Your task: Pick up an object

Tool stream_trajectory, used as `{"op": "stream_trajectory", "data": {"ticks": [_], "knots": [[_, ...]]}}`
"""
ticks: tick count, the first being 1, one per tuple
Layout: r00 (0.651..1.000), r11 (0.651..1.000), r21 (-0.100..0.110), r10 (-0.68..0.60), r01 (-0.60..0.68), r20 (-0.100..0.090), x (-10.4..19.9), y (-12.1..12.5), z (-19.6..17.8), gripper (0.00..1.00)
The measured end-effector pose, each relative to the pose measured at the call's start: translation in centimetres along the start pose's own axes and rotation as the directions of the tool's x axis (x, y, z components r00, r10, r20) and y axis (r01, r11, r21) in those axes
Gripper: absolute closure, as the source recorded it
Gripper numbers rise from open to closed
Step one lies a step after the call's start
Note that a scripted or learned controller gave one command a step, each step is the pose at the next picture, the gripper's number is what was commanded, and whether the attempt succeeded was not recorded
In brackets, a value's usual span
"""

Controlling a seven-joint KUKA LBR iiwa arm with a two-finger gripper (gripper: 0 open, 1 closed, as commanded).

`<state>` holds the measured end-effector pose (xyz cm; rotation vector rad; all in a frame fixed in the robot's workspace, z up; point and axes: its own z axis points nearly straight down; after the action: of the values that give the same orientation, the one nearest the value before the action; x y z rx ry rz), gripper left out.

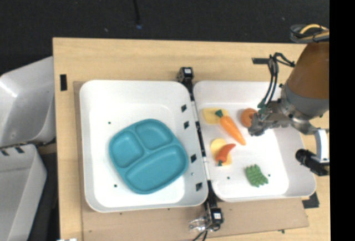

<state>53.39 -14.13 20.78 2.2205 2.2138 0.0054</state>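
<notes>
The right bin (277,190) holds small toy foods: an orange carrot (231,128) with a green top, a pale yellow piece (210,116) beside it, a red and yellow pepper (223,152), a green piece (255,175) and an orange round thing (248,116). My gripper (257,127) hangs low over the right bin, just right of the carrot and right below the orange round thing. Nothing shows between its fingers.
The left bin (97,190) holds a blue divided plate (147,154). A black clip line (195,140) runs between the two bins. The arm's grey body (308,98) covers the right bin's far right side. Wooden bench (122,59) surrounds both bins.
</notes>
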Motion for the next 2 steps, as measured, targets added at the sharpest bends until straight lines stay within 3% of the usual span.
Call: {"op": "stream_trajectory", "data": {"ticks": [1, 2], "knots": [[1.0, 1.0, -0.001, -0.006, 0.006, 0.001, -0.1, 0.2, -5.2, 1.0], [1.0, 1.0, 0.004, -0.011, 0.011, -0.003, 5.4, 2.4, -5.8, 1.0]]}}
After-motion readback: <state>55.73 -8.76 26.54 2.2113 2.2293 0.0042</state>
